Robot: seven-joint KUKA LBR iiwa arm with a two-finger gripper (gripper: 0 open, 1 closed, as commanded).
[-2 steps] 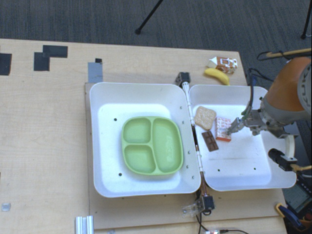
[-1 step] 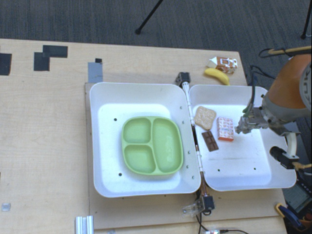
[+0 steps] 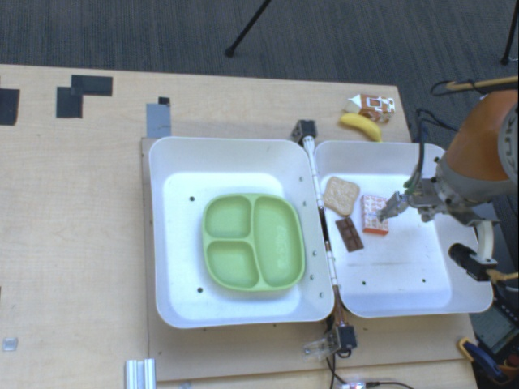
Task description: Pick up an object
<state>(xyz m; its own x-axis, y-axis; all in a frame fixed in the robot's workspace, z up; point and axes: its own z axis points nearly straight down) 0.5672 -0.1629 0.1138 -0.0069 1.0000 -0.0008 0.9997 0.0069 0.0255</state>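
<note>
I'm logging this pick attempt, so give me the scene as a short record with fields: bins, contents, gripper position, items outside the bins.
left bin: holds a green divided plate
right bin: holds a tan bread slice, a brown bar, a red and white packet
gripper: low in the right bin, at the packet's right edge
bench, beyond the bins: banana, small carton

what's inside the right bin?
Right bin holds a toast-like piece, a red-white packet and a brown bar. The gripper covers the packet's right edge.
</note>
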